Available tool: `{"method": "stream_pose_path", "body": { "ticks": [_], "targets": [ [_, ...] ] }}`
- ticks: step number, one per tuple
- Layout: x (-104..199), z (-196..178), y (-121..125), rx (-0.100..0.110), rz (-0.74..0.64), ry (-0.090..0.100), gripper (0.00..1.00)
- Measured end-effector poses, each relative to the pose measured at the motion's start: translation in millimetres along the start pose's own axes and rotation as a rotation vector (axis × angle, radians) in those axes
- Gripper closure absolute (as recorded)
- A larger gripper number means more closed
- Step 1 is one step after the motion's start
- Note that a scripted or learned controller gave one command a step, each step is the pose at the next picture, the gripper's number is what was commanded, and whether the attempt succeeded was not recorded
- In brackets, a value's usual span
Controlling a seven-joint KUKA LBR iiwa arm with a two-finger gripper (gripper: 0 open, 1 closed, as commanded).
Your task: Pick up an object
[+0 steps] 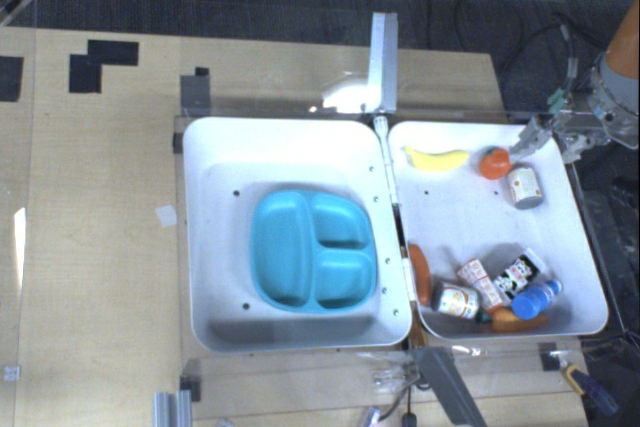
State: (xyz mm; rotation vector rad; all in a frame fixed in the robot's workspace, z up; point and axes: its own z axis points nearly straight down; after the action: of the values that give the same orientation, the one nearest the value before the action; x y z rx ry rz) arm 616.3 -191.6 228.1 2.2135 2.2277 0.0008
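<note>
Left white shallow bin (200,245) — holds a sky-blue divided plastic tray (313,250). Right white shallow bin (580,245) — yellow banana (436,158) and round orange ball (494,163) near its far wall, a small silver tin can (525,187) just beside the ball; cartons, a blue-capped bottle (536,299) and a carrot cluster at the near edge. Two-finger gripper (552,130) hangs over the far right corner, claw spread wide, holding nothing.
</note>
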Motion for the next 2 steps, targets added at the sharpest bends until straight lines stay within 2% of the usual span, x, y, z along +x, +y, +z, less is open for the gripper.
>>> {"method": "stream_pose_path", "body": {
  "ticks": [1,2],
  "targets": [
    [-11,116,5,-0.004,-0.120,-0.001,0.00],
    [-11,142,44,-0.002,-0.151,0.002,0.00]
  ]
}}
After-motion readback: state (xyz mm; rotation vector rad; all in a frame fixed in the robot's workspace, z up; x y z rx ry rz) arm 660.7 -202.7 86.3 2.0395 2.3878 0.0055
